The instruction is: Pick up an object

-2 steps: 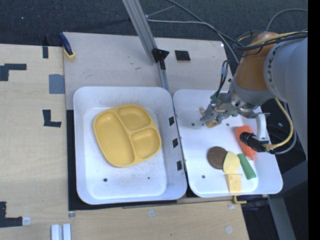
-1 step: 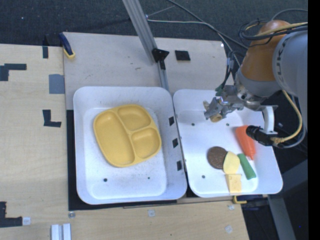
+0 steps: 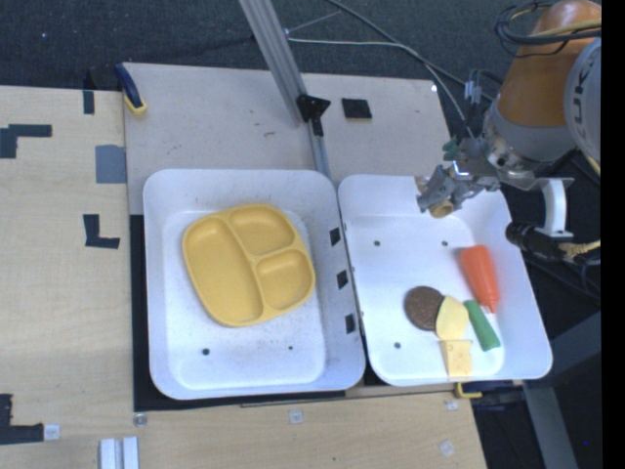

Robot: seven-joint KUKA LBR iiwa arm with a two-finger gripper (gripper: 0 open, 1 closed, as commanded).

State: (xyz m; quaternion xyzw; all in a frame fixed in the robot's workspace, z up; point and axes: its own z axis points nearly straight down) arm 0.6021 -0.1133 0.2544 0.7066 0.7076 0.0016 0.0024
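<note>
Counting bins: two shallow white bins sat side by side on the bench, the left bin [image 3: 161, 291] and the right bin [image 3: 391, 252], their inner walls touching.
Left bin contents: one yellow divided plate [image 3: 247, 263] with three compartments, lying flat near the middle, tilted a little against the bin's edges.
Right bin contents: four pieces of toy food, all gathered in the near right part.
Carrot: one orange carrot [image 3: 479, 274] with a green top [image 3: 481, 325], lying lengthwise near the right wall.
Brown disc: one round brown piece [image 3: 423, 307], just left of the carrot's green end.
Yellow pieces: two, a rounded pale one [image 3: 451, 319] touching the brown disc and a blockier one [image 3: 458, 357] just below it.
Arm: one grey arm with an orange band [image 3: 547, 71], reaching in from the right.
Gripper: one gripper [image 3: 439, 199] hung over the far edge of the right bin, well apart from the toy food.
Jaws: whether they stood open or closed could not be told, and nothing could be made out between them.
</note>
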